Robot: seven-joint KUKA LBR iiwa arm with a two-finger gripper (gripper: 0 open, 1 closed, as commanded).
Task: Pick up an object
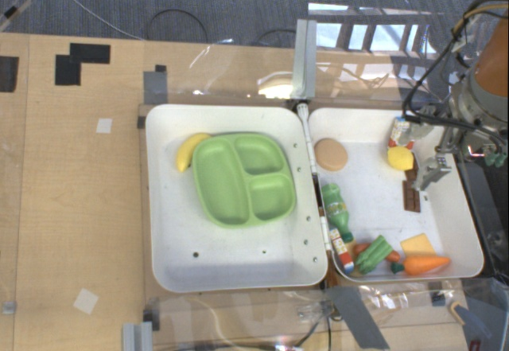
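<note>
Bright, even overhead light with soft shadows, glare on the clear panel behind the bins, image slightly soft.

The arm is grey metal, with an orange band showing above the wrist. Black cables loop around its upper part. Below the wrist sits a pale grey gripper of angular metal pieces, with small teal-green fittings beside it.

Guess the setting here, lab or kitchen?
Likely a robot lab test bench: two white bins on a wooden bench, toy food such as a banana and carrot, loose cables by the arm.
</note>
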